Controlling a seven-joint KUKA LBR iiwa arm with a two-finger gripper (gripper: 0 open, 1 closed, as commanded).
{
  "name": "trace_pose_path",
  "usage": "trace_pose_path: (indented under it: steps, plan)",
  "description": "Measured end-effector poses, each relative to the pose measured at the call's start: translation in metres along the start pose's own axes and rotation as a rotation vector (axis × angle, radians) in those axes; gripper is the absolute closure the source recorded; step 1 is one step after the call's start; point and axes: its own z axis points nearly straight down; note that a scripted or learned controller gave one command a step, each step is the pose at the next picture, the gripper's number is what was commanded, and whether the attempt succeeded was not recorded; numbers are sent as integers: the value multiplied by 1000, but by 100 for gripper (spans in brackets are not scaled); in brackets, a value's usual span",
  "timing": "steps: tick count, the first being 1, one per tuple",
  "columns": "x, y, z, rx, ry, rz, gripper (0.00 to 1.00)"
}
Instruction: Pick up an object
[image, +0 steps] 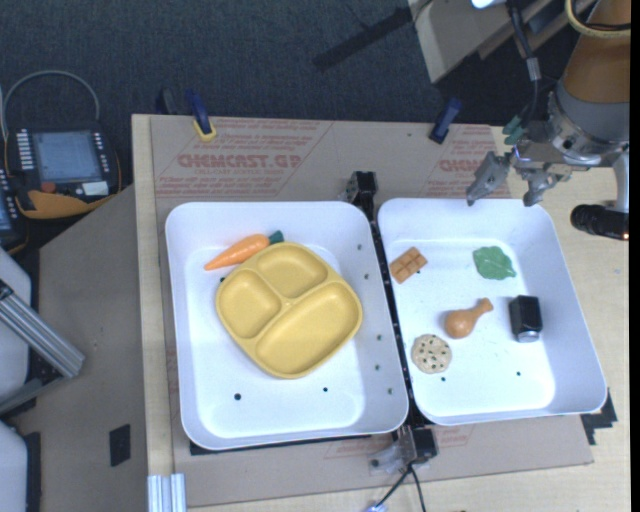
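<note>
Bench (160, 300), two white bins: gripper (508, 184), fingers spread wide and empty, hovers over right bin's (570, 300) far rim; flat green leaf-shaped toy (493, 262) lies nearest, just below it.

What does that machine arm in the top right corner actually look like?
The arm is a thick rounded tube with an orange band above a grey wrist section. Below that sits a small metallic end effector with two thin grey fingers and a touch of green on its body. A dark cable runs down beside it.

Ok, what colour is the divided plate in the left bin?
Yellow; the divided plate shows clearly in the camera view.
</note>
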Motion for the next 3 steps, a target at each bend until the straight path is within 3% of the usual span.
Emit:
trace_pose_path:
  steps: [1, 3]
  plan:
    - [0, 2, -5, -9, -1, -1, 0]
    - [-4, 9, 98, -3, 0, -1, 0]
